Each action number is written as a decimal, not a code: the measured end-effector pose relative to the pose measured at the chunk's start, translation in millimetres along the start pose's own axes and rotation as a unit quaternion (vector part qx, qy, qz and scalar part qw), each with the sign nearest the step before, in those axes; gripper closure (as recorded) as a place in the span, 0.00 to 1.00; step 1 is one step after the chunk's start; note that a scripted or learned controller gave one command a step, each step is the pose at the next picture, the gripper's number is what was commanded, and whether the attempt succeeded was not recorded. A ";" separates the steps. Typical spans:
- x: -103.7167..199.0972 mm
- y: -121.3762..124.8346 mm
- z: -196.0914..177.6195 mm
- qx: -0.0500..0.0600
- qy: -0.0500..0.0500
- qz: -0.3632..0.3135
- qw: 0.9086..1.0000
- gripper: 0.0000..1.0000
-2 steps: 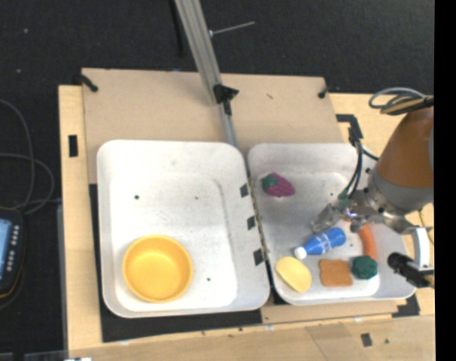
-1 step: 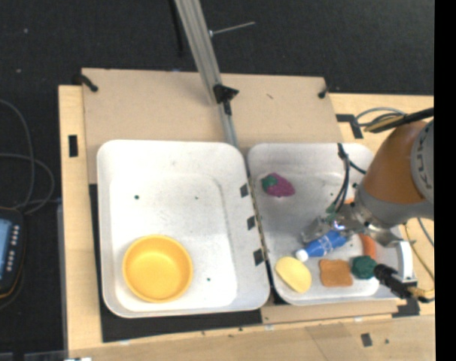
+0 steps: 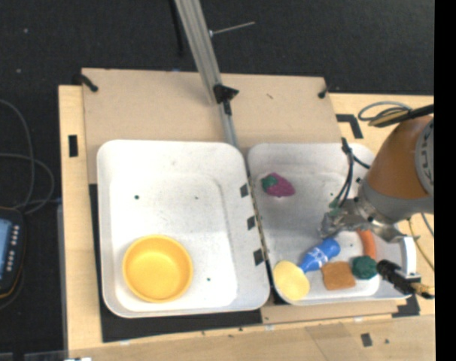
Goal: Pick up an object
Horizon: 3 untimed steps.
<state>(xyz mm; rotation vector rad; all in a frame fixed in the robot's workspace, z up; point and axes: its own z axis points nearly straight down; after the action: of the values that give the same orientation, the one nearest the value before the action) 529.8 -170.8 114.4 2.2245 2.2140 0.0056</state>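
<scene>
End effector (image 3: pixel 338 221), grip state unclear, hovered just up-right of blue bottle (image 3: pixel 319 254), whose long axis ran diagonally toward it.

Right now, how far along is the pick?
Done: the arm has reached into the right bin, with the gripper low near the blue object. In hand: nothing visibly between its fingers. Left: grasp and lift; the blue object, purple toy, carrot and yellow disc all lie in the bin.
</scene>
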 end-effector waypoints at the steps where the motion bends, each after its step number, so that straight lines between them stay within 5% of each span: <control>1: -5.8 10.9 -57.2 -0.001 -0.001 -0.004 1.000 1.00; 3: -1.9 8.5 -161.5 -0.002 -0.001 -0.004 1.000 1.00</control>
<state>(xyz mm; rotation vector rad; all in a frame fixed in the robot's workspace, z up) 537.5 -172.7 276.0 2.2113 2.2207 0.0062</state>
